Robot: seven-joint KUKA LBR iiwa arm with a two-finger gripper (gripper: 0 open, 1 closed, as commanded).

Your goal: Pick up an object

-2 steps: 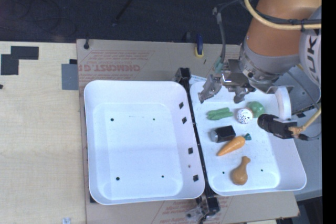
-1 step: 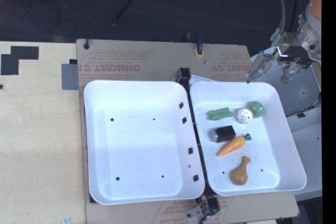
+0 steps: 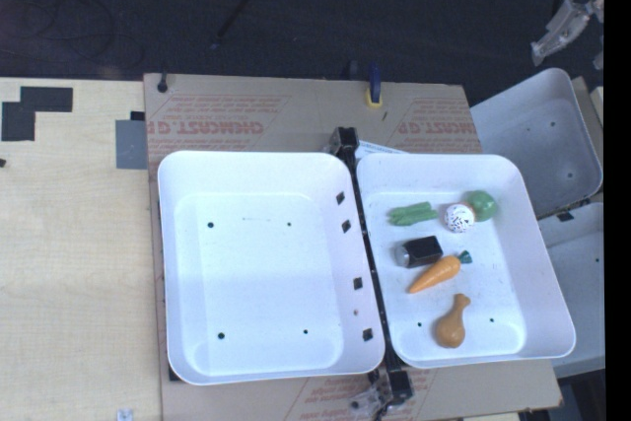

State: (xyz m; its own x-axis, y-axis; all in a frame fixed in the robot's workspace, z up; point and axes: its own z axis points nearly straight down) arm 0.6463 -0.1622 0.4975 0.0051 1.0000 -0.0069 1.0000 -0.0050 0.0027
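Pale grey against the dark background, the gripper sits at the upper right, above and well apart from both bins. We cannot tell whether it is open or closed, and we see nothing held in it.

Below it a grey metal plate lies beside the far right corner of the right bin. All the candidate objects are in this bin.

- Near the far edge, a row of three: a green pod-shaped piece, a white speckled ball just beside it, and a round green object touching the ball on the side toward the bin's right edge.
- Mid-bin: a black block, with an orange carrot lying at a slant just on its near side.
- Toward the near edge: a tan drumstick-shaped piece, apart from the rest.

We note black clips along the seam where the right bin meets the left bin. Both bins rest on a brown cardboard sheet, which lies on a light wooden bench.
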